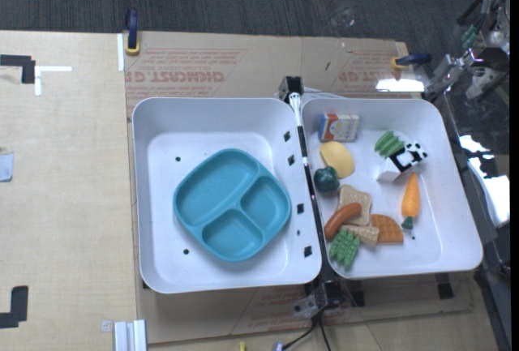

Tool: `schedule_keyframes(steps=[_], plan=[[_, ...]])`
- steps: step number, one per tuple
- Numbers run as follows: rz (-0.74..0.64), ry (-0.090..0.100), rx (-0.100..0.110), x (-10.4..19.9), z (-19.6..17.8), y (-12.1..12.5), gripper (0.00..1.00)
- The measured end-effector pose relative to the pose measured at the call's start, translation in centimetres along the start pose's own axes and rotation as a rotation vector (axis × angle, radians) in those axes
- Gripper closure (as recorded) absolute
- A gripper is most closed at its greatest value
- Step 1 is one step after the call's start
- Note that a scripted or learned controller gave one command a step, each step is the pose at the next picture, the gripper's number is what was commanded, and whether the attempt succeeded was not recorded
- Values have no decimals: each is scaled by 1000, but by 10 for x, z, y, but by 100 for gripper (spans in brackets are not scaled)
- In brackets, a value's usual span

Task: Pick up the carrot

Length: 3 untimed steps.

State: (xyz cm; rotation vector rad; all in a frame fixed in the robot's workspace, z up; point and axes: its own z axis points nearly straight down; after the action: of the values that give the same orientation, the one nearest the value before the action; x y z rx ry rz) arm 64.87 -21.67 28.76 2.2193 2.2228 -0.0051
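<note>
The carrot lies in the right bin, toward its right side. It is orange and points up the view, with its small green top at the lower end. A black-and-white toy sits just above its tip. An orange wedge lies just to its lower left.
Other play food fills the right bin's left half: a small carton, a yellow piece, a dark green ball, bread, a sausage and green pieces. A teal divided plate lies in the left bin.
</note>
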Motion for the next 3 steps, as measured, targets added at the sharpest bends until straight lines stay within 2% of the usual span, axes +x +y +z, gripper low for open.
schedule_keyframes(steps=[1,2,3], plan=[[-124,1,-2,-5,102,-20,0],[-173,0,-27,-3,173,-65,0],[-293,-15,-40,33,180,-95,0]])
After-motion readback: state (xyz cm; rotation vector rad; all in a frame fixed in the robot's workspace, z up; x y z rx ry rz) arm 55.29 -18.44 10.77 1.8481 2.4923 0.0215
